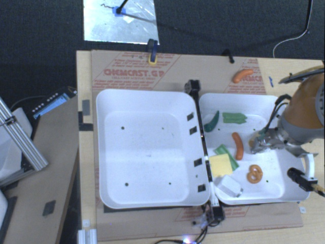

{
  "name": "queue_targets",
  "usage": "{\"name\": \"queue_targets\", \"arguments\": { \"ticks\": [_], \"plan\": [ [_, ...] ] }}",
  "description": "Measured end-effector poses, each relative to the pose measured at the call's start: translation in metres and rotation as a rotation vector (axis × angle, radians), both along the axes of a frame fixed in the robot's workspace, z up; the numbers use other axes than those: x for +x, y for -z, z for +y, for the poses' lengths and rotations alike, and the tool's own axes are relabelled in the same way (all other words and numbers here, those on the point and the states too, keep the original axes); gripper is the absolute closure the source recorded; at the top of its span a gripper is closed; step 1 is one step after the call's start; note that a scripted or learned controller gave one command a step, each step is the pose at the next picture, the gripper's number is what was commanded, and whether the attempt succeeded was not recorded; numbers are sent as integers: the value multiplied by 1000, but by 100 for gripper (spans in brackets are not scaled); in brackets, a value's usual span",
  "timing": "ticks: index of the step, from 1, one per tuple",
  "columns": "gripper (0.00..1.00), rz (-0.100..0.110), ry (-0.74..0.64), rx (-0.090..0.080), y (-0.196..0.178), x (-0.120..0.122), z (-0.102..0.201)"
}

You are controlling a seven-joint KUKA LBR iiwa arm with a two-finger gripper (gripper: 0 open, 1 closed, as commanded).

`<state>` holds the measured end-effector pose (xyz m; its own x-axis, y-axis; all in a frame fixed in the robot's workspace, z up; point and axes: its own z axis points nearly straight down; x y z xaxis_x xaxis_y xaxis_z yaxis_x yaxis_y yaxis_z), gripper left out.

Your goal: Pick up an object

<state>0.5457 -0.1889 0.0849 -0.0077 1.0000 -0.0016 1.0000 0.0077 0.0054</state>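
Observation:
The right bin (264,101) holds several small items: a dark green pod (212,121), a green block (234,118), an orange sausage (237,145), a yellow square (220,164) lying on a green piece (226,152), a brown pretzel (254,174) and a white piece (230,186). My gripper (258,142) reaches in from the right and hangs low over the bin, just right of the orange sausage and above the pretzel. Nothing shows between its fingers.
The left bin (147,146) lies beside the right one, with black clips along the shared rim (200,136). A second orange sausage (242,75) lies on the cardboard behind the right bin. A yellow and blue clamp (152,52) sits at the bench's back edge.

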Motion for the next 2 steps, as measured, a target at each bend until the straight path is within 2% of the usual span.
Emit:
{"name": "queue_targets", "arguments": {
  "ticks": [1, 2],
  "plan": [
    [100, 8, 10, 2, 1, -62, -19],
    [100, -3, 0, -1, -31, 3, -4]
  ]
}}
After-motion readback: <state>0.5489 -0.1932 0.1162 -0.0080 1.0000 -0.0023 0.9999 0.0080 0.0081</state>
